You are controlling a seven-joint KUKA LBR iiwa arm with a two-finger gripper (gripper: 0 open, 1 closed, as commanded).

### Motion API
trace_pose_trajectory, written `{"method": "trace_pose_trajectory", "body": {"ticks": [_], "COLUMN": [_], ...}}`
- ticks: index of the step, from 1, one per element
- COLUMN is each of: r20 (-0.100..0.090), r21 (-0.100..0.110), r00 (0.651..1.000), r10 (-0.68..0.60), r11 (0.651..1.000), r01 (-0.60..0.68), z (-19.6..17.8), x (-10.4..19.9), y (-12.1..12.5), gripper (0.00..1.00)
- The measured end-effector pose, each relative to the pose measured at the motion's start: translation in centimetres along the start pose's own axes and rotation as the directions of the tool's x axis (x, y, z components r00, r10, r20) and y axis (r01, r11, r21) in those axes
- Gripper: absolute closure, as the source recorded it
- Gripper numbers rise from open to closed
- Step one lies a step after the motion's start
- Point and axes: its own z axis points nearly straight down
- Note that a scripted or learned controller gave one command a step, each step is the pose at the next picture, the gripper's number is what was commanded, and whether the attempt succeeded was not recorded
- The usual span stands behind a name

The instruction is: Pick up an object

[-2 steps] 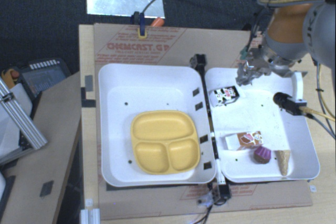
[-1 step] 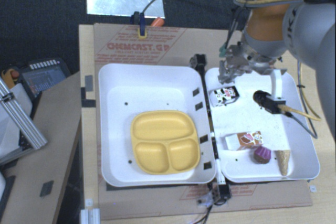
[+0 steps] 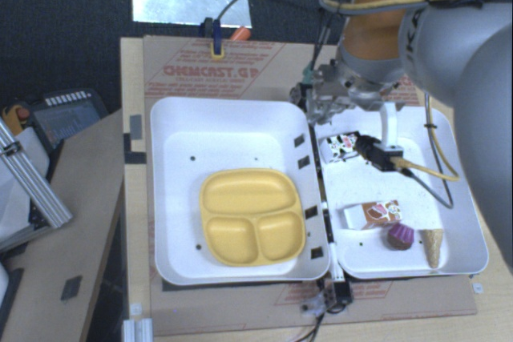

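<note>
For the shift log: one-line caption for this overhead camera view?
Arm's gripper over right bin near a small card; yellow tray in left bin.

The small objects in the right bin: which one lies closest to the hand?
The black-and-white patterned card, just under the hand. The snack packet, purple cupcake and cone lie near the front edge.

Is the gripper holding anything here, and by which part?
Cannot be told: the gripper sits low at the right bin's far-left corner, with nothing visible between its fingers.
</note>
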Motion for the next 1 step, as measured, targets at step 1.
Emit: {"method": "trace_pose_trajectory", "body": {"ticks": [1], "r20": [0.0], "r21": [0.001], "r00": [1.0], "r10": [0.0], "r11": [1.0], "r01": [0.0], "z": [-0.51], "x": [5.34], "y": [-0.83], "gripper": [1.0]}}
